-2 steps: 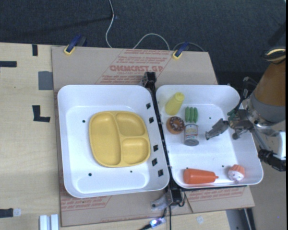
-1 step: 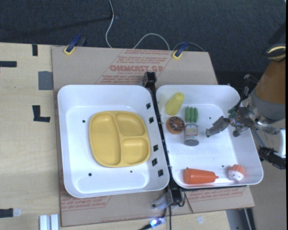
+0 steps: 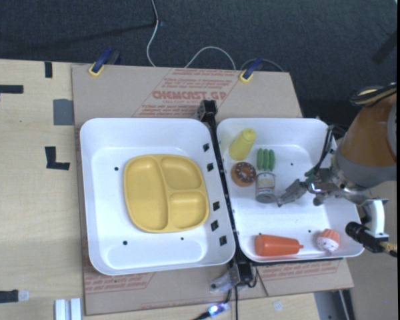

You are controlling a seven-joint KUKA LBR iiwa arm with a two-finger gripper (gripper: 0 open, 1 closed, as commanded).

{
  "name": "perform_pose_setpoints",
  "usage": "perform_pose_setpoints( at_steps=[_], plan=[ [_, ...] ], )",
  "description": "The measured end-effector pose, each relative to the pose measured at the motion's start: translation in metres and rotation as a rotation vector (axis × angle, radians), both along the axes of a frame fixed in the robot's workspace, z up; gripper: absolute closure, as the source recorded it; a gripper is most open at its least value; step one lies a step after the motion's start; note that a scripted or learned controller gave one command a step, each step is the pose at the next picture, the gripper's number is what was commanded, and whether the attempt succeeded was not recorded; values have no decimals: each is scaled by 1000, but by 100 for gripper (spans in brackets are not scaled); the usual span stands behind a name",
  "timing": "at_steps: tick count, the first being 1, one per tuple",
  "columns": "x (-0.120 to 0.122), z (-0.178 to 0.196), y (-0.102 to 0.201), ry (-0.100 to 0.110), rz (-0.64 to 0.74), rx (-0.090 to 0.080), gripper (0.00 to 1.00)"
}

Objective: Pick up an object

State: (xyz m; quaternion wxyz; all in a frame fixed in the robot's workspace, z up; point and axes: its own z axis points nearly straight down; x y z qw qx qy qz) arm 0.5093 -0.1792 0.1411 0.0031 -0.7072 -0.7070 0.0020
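Whether the jaws of the grey two-finger gripper (image 3: 288, 195) are spread or closed I cannot tell; nothing visible sits between them. It hangs low in the right shallow white bin (image 3: 300, 127), just beside the small labelled tin can (image 3: 266, 186), probably lining up on it.

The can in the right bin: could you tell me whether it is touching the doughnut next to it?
Cannot tell. In the camera view the can and the doughnut sit edge to edge, with neither a clear gap nor plain contact visible.
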Motion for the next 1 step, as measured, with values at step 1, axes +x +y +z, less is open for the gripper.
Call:
perform_pose_setpoints(
  at_steps=[1],
  plan=[
    [-1,-54,1,-2,1,-1,0]
  ],
)
